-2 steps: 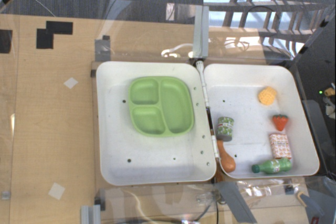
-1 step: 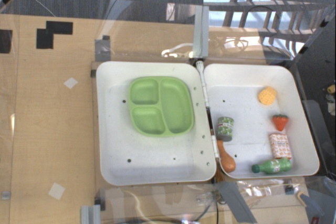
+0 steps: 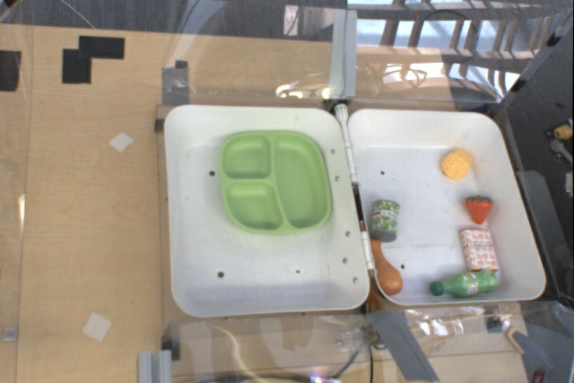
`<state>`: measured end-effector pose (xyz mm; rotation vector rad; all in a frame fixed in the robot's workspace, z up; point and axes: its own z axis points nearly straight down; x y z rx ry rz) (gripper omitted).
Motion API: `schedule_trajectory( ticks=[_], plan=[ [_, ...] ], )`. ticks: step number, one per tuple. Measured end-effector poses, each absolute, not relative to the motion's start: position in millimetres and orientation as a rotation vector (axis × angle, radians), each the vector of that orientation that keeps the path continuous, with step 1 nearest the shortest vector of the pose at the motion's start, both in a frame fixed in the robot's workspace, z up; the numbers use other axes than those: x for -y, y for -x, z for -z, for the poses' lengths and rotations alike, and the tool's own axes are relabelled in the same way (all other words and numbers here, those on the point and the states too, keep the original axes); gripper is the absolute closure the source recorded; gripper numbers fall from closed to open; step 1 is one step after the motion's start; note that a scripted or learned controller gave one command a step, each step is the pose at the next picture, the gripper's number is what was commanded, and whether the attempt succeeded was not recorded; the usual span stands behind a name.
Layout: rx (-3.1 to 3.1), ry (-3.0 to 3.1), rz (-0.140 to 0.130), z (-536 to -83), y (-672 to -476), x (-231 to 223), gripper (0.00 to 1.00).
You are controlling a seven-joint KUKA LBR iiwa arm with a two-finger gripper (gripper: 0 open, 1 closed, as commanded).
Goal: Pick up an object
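Gripper: parted or closed, I cannot tell. The right bin [image 3: 421, 126] holds the candidates. The small carton [image 3: 478, 248] by its right wall looks light and stiff, best pinched across its flat sides; the green bottle [image 3: 464, 284] lying just below looks slick and may roll.

text: none legible | carton [image 3: 478, 249] print blurred | can [image 3: 385, 218] label blurred

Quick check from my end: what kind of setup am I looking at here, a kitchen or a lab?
Most likely a lab test bench, not a kitchen: two shallow white bins, left and right, sit side by side on a wooden bench, holding a green divided plate and toy food like a strawberry.
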<state>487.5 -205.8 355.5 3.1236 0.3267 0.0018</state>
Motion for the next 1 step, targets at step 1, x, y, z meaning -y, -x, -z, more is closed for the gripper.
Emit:
schedule_trajectory(
  ticks=[1],
  plan=[
    [-0.343, -3.121, -0.005, -366.4, -489.0, 205.3, 1.0]
  ],
)
